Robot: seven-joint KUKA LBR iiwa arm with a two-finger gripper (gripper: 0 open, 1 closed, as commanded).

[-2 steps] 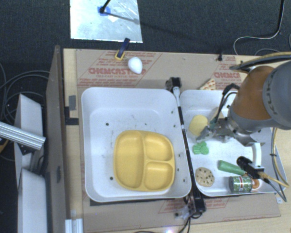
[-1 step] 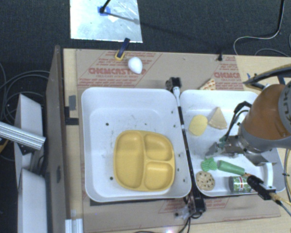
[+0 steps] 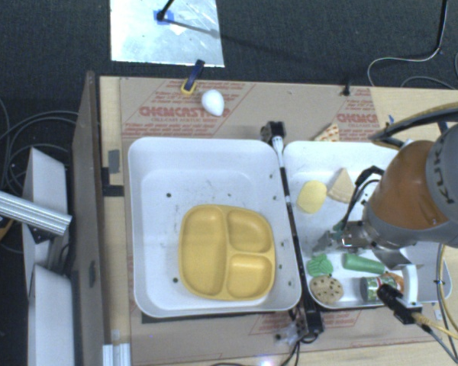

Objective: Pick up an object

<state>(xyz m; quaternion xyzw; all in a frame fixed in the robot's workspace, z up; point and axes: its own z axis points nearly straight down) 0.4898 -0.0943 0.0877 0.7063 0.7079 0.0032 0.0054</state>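
The right bin (image 3: pixel 366 152) holds several small objects. A yellow round fruit (image 3: pixel 312 197) lies near its left wall, with a tan wedge (image 3: pixel 340 185) just to its right. Lower down are a small green leafy piece (image 3: pixel 318 266), a green cylinder (image 3: pixel 363 264), a speckled round cookie (image 3: pixel 326 288) and a small can (image 3: pixel 375 289). My gripper (image 3: pixel 334 239) hangs low over the middle of this bin, just above the green pieces and below the yellow fruit. The grey arm with its orange band (image 3: pixel 408 193) covers the bin's right half.
The left bin (image 3: pixel 160 166) holds a yellow divided plate (image 3: pixel 227 252). A black divider rail (image 3: pixel 287 204) runs between the bins. Outside, on the cardboard behind them, lie a white egg-shaped object (image 3: pixel 212 101) and a small blue-and-yellow item (image 3: pixel 191 78). Cables trail at the right.
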